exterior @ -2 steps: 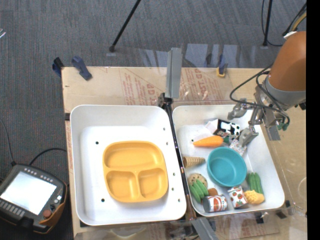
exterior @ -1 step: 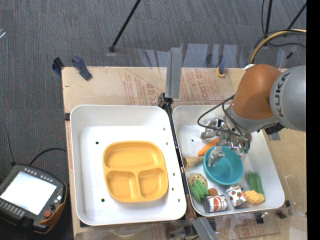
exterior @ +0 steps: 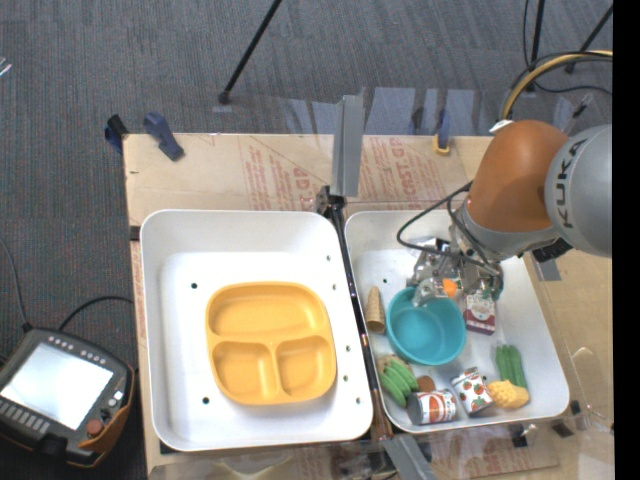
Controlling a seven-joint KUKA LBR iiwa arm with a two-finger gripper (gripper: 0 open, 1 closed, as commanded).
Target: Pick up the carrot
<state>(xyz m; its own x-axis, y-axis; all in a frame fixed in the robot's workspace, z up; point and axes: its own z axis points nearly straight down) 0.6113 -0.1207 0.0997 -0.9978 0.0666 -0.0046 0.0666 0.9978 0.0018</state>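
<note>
Left bin [exterior: 165,268], centre-left of frame: holds a yellow divided plate [exterior: 270,340]. No part in this task.

Right bin [exterior: 545,338], centre-right: crowded. An ice-cream cone [exterior: 374,308] lies by its left wall, a teal bowl [exterior: 427,328] sits mid-bin, and a tin can [exterior: 433,406] lies along the lower edge.

Gripper [exterior: 450,286]: sits just above the bowl's upper rim, arm reaching in from the right. A small orange piece shows between the fingers [exterior: 432,276]; you can read that as the carrot [exterior: 451,287], clamped. Partly hidden, so treat the grasp as probable only.

For the lift: go straight up and slowly, clearing the bowl rim and the small carton [exterior: 482,313] beside it.

Writing: "KUKA" on the grey arm link [exterior: 575,193], far right. Red print on the cardboard [exterior: 290,173] under the bins; I cannot make it out.
</note>
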